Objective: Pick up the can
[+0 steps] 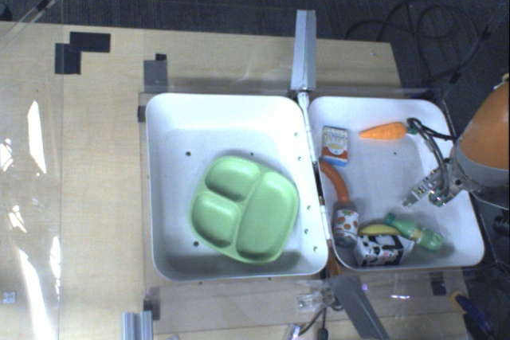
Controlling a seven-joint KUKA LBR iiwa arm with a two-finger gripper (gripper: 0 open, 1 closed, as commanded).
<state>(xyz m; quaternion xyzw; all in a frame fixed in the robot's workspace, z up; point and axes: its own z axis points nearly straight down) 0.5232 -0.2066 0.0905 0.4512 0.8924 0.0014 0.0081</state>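
Observation:
The can (345,224) is small and brown-and-white. It stands near the front left corner of the right bin (446,171), touching the lower end of an orange-brown sausage (336,181). A banana (378,230) lies just to its right. My gripper (427,197) hangs over the right side of that bin, about a hand's width right of the can and slightly farther back. It is open, with nothing between its fingers. The orange band of the arm (488,135) reaches in from the right edge.
The right bin also holds a carrot (385,131), a small box (335,146), a green bottle (416,232) and a black-and-white carton (381,251) at the front. A green divided plate (245,207) lies in the left bin (171,171). Cables (426,135) trail near the gripper.

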